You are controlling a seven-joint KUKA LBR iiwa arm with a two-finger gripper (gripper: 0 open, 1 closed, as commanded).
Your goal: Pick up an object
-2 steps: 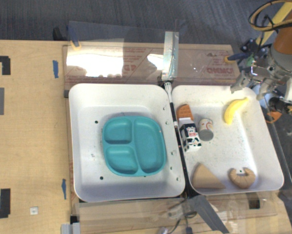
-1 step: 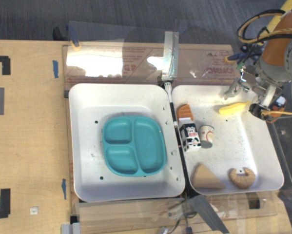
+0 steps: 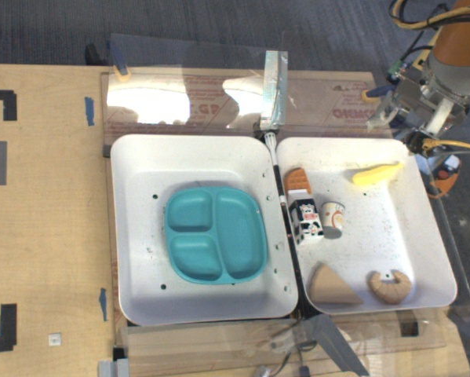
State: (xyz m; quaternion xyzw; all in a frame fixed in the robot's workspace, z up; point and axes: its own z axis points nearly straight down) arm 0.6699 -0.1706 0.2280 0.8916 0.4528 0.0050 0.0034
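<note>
The gripper point(image 3: 415, 116) hangs at the frame's upper right, beyond the right bin point(image 3: 399, 226), likely clear for an approach; whether it is open or closed cannot be told. The yellow banana point(image 3: 376, 174), the nearest pickable object, lies loose in the bin's upper part.

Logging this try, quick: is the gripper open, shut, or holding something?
Gripper: cannot be told; it hangs over the far corner of the right bin.

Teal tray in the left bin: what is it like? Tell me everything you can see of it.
The teal tray is a rounded rectangle that looks like smooth plastic. Raised ridges split it into three sections: two smaller ones on the left and one long one on the right. It lies flat, open side up, turned slightly askew, near the middle of the white left bin. It rests on the bin's floor, clear of the walls, and nothing else touches it.
</note>
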